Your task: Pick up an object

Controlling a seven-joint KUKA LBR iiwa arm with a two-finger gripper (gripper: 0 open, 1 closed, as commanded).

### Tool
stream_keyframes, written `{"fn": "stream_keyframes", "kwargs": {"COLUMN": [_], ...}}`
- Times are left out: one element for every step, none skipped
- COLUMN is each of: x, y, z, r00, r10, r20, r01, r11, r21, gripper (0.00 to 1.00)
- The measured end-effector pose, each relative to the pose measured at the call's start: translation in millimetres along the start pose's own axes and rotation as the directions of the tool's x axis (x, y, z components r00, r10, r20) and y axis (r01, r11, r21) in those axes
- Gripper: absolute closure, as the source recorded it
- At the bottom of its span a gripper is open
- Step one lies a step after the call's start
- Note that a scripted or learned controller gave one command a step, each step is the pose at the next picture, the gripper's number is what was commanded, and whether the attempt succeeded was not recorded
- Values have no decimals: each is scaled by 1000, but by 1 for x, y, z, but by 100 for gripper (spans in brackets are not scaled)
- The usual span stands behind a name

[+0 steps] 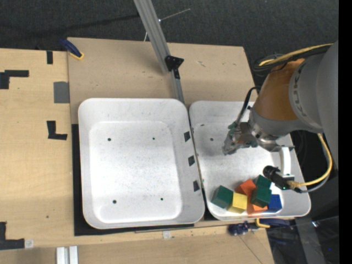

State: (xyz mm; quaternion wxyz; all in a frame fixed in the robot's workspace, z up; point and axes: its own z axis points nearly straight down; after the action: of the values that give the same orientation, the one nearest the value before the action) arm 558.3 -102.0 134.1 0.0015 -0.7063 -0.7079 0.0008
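The fingers (234,143), whose spread I cannot tell, hang over the right bin (220,114), while light, rigid blocks (247,197) cluster in its near corner; I'd pinch the green cube's (223,196) flat sides.

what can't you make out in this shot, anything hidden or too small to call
- Gripper, camera view: small and dark under the arm's wrist; open or shut cannot be told.
- Block pile in the right bin: blocks overlap, so the orange ones under the dark green and blue blocks are partly hidden and the count is unsure.
- Right bin's far right rim: covered by the arm.
- Small blue item on the bench: too small to identify.
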Motion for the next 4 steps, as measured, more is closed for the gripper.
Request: {"fn": "stream_keyframes", "kwargs": {"x": [0,0,57,101], "y": [0,1,0,-3], "z": [-42,-95,-104,-98], "r00": [1000,1000,1000,1000], "r10": [1,1,-5,-3], "r20": [1,2,-1,0], "r01": [-1,-1,4,3], "r11": [1000,1000,1000,1000], "r21": [-5,-8,-4,-1], "gripper": [100,100,100,100]}}
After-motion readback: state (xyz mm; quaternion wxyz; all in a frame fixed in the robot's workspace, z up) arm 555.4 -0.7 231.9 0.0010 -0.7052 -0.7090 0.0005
